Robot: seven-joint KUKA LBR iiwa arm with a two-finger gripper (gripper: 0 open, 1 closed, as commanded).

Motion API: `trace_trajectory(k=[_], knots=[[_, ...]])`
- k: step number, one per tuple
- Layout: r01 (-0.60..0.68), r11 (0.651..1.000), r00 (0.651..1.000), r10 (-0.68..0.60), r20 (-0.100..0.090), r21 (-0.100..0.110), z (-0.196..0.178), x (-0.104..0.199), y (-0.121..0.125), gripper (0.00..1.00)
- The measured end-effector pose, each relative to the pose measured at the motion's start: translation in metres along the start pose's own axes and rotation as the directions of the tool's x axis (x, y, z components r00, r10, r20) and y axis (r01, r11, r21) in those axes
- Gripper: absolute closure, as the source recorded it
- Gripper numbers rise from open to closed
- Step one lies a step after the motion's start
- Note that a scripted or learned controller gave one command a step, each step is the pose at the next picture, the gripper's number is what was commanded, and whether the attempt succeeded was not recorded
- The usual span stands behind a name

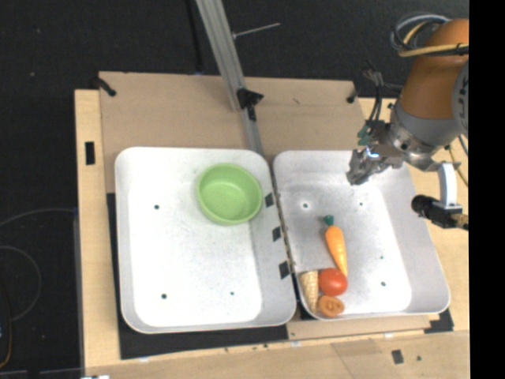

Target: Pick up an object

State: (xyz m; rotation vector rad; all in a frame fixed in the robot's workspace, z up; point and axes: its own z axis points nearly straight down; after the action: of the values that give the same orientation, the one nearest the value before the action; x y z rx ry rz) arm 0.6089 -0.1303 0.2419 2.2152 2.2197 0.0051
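An orange carrot [336, 245] with a green top lies in the middle of the right bin [394, 235]. Below it sit a red tomato [332, 282], a tan corn-like piece [310, 287] and a small orange piece [331, 306], all near the bin's front left corner. My gripper [360, 170] hangs over the right bin's far edge, up and to the right of the carrot and apart from it. Nothing shows between its tips.
A green bowl [230, 193] stands in the far right part of the left bin [158, 243]. A grey metal post [225, 46] slants up from between the two bins at the back. The bench's brown board [173, 109] surrounds both bins.
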Motion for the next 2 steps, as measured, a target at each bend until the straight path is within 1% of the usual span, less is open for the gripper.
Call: trace_trajectory(k=[1, 2], knots=[[0.001, 1.0, 1.0, -0.001, 0.0, 0.0, -0.043, -0.002, 0.001, 1.0], [0.001, 1.0, 1.0, -0.001, -0.001, 0.005, -0.046, 0.043, -0.001, 1.0]])
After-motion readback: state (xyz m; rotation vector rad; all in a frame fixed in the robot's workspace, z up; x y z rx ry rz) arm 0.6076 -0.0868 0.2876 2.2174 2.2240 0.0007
